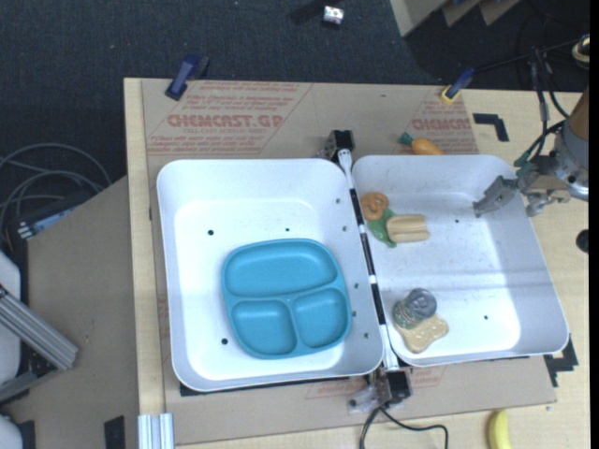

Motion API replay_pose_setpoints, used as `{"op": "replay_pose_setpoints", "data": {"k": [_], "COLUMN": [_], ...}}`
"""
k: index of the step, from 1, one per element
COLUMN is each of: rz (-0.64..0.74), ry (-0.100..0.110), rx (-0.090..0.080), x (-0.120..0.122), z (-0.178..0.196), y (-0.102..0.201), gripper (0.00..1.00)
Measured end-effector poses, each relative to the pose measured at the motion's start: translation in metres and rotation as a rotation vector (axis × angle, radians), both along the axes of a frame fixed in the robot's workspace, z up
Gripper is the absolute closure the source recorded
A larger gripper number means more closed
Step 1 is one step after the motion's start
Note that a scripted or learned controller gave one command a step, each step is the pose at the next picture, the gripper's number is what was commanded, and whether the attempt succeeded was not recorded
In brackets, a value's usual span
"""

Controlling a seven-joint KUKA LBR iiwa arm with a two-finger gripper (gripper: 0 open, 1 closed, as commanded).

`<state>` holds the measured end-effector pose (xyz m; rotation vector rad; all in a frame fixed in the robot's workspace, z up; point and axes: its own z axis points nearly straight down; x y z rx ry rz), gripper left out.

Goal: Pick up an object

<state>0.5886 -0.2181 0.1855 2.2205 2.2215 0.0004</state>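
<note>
The gripper (pixel 513 195) is seen spread open, nothing held (over the right bin (pixel 524 279)'s far edge). A smooth blue divided tray (pixel 285 296) is set in the left bin (pixel 187 213).

— Where's the arm?

— At the right edge of the camera view; just its wrist reaches in, with the end effector (pixel 510 196) stretched out toward the left.

— And the fingers?

— Two grey ones, spread apart in a wide V, tips pointing left and a little downward. Nothing sits between them.
</note>
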Motion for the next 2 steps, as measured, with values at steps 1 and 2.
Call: {"op": "replay_pose_setpoints", "data": {"k": [1, 2], "rz": [0.001, 0.001], "ry": [0.005, -0.001], "rx": [0.003, 0.0], "x": [-0.042, -0.006], "z": [-0.086, -0.101], "y": [0.075, 0.116], "gripper": [0.0, 0.0]}}
